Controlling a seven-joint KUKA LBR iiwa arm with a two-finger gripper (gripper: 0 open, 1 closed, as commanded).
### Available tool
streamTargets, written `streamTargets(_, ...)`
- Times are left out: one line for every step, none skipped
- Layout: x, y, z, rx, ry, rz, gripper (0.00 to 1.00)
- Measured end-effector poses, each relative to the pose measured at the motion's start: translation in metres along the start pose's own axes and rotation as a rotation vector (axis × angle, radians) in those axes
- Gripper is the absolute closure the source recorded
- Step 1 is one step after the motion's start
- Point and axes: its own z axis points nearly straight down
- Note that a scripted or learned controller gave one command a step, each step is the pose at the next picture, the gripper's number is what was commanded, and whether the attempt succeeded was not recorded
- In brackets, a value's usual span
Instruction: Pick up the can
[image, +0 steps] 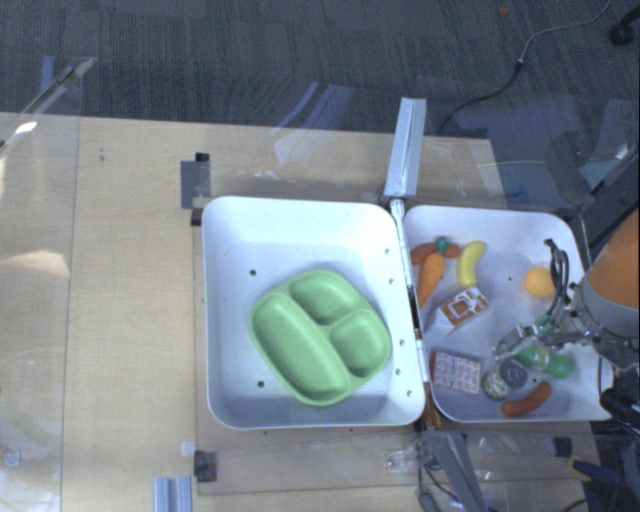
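The can (504, 379) stands in the front part of the right bin (500, 222), its grey lid facing up and a green label around its side. My gripper (530, 342) is just behind and to the right of the can, low over the bin, close to it. The arm, with its orange band (615, 282), comes in over the bin's right rim. A green object (551, 364) lies right beside the can, under the gripper.
The right bin also holds a carrot (429, 276), a banana (469, 262), an orange ball (539, 283), a small carton (464, 307), a flat red packet (455, 373) and a sausage (527, 401). A green divided plate (319, 335) lies in the left bin (230, 300).
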Motion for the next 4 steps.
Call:
streamTargets(-0.001,0.003,-0.01,-0.005,-0.002,-0.003,1.0)
streamTargets(0.03,0.042,-0.08,-0.001,-0.001,0.087,1.0)
streamTargets(0.03,0.042,-0.08,-0.001,-0.001,0.087,0.0)
streamTargets(0.068,0.079,0.0,-0.037,-0.009,0.16,0.0)
